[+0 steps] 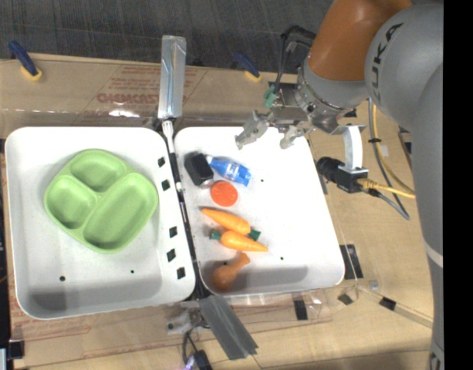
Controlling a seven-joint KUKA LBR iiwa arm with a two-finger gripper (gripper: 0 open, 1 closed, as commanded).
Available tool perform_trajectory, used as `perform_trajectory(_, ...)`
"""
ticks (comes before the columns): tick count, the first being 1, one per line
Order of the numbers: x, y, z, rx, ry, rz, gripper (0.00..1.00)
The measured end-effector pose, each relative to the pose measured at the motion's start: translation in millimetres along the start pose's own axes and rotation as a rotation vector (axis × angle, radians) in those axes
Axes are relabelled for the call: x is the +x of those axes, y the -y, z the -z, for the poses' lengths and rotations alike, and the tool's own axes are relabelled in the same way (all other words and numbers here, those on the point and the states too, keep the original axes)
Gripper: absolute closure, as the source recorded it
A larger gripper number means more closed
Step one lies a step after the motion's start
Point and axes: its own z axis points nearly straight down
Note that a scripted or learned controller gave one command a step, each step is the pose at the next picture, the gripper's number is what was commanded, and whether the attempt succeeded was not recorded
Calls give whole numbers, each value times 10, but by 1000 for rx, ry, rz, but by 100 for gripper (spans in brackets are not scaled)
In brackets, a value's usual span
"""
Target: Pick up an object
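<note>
My gripper (268, 136) hangs open over the far edge of the right bin (305, 230), nothing between its two fingers. Below and left of it in that bin lie a black object (197, 167), a blue bottle (231, 169) and a red round piece (225, 194). Two orange carrots (227, 220) (241, 241) rest nearer the middle. A brown drumstick-shaped toy (229, 271) sits by the near wall. All of these lie apart from the gripper.
The left bin (20, 206) holds a green divided plate (102, 199). A metal divider strip (171, 75) stands between the bins at the back. The arm's orange band and grey body fill the upper right, with cables trailing beside the right bin.
</note>
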Motion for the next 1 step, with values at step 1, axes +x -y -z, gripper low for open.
perform_trajectory(1, -123, 131, -1856, 5, -1, 7, 0)
